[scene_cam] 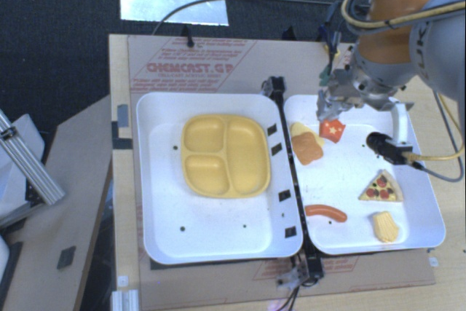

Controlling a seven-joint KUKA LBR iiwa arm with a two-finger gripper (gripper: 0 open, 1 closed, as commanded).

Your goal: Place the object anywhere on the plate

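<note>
Yellow toy (pixel 385 226) and sausage (pixel 325 213) sit untouched up front; gripper (pixel 329 111), finger state unreadable, hovers at red block (pixel 332 130)—pick stage, next needs a grasp, then plate (pixel 223 155).

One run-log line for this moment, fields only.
gripper: over right bin, above red item | grasp: not visible | plate: yellow, left bin, nothing on it | status: placement not done
</note>
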